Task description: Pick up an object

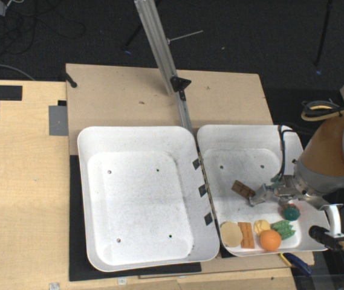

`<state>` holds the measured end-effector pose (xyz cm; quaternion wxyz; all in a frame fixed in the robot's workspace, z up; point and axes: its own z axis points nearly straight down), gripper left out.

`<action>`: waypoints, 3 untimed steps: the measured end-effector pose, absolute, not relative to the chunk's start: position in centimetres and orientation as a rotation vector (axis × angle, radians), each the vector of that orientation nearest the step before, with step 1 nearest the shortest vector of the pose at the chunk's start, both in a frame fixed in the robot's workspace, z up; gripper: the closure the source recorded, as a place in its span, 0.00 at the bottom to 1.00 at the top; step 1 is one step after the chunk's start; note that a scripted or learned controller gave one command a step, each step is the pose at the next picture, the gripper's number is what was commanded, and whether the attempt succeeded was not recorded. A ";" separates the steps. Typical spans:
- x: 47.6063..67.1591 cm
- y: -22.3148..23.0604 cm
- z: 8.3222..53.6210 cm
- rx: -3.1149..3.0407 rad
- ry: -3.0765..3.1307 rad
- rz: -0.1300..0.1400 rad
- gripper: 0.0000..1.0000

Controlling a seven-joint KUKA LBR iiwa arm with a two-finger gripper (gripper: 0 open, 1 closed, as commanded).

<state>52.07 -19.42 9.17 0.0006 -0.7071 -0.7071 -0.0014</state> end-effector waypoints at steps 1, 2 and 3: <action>52.0 -19.6 10.2 -2.228 -2.212 -0.001 1.00; 52.4 -20.7 15.6 -2.228 -2.219 -0.002 1.00; 52.0 -20.8 19.9 -2.221 -2.225 -0.001 1.00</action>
